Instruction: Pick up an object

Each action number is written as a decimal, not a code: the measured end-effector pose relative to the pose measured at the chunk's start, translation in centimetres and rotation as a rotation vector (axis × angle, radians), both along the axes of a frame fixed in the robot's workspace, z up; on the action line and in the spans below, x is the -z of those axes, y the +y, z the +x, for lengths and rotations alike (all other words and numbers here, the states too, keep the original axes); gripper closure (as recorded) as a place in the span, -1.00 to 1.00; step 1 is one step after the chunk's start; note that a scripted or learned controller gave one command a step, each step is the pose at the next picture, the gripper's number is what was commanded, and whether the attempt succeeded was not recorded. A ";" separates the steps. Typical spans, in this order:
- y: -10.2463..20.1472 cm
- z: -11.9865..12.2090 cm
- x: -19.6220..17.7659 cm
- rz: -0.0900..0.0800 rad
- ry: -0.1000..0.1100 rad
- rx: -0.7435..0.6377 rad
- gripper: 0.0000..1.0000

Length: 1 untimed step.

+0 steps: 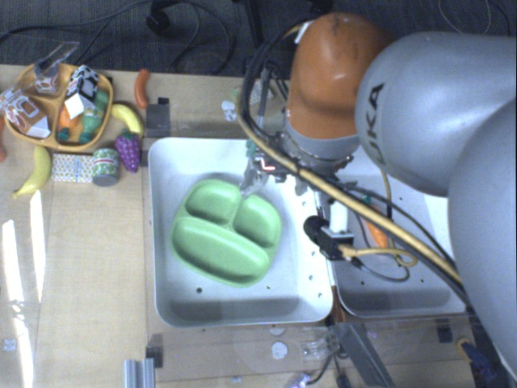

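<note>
A green three-compartment plate (224, 231) lies in the left white bin (166, 241). My gripper (255, 176) hangs under the orange wrist band, its fingertips just above the plate's far right edge. The wrist and cables hide most of the fingers. An orange object (376, 236) peeks out in the right bin (396, 297), mostly covered by the arm.
A wooden bowl (56, 107) of toy food stands at the far left of the bench, with a banana (36, 172), purple grapes (128, 152) and a small can (103, 166) beside it. The grey arm covers most of the right bin.
</note>
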<state>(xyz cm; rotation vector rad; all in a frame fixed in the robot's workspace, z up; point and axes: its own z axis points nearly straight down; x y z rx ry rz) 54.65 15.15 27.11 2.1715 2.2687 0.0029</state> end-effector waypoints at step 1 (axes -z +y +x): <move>0.0 0.0 0.0 0.000 0.000 0.000 -1.00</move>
